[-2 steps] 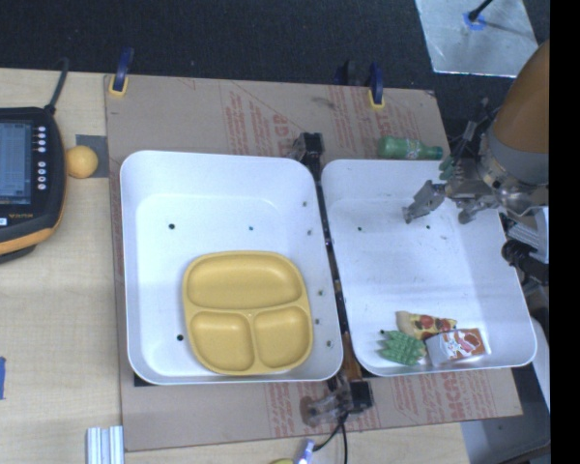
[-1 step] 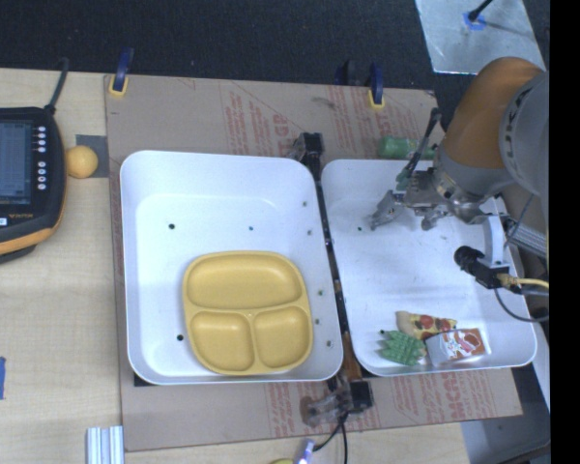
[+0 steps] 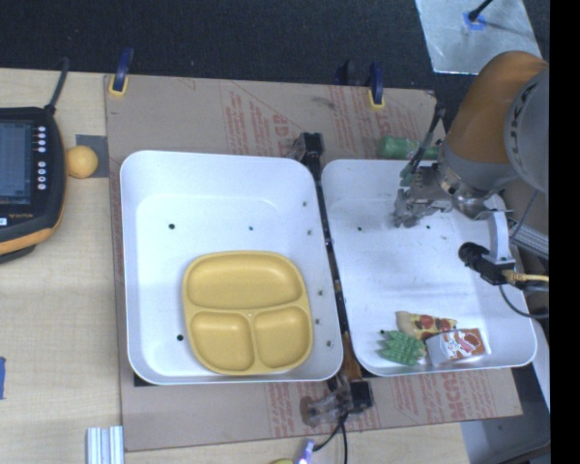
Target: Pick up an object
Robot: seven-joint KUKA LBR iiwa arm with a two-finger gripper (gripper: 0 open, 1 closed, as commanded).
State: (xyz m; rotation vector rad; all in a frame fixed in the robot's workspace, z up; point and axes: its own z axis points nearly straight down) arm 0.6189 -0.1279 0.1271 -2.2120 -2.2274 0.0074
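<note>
Three small objects point(image 3: 435, 337) lie well apart from the pincer point(image 3: 409, 213).

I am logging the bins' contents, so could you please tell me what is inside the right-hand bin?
The right bin holds a green toy, a pizza-patterned piece and a small red-and-white packet at its near edge. The claw hangs over its far end, covering that floor.

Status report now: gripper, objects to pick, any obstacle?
Two-finger gripper low over right white bin, far end. Small green toy, red-white packet at near edge, apart from it. Nothing between.
</note>
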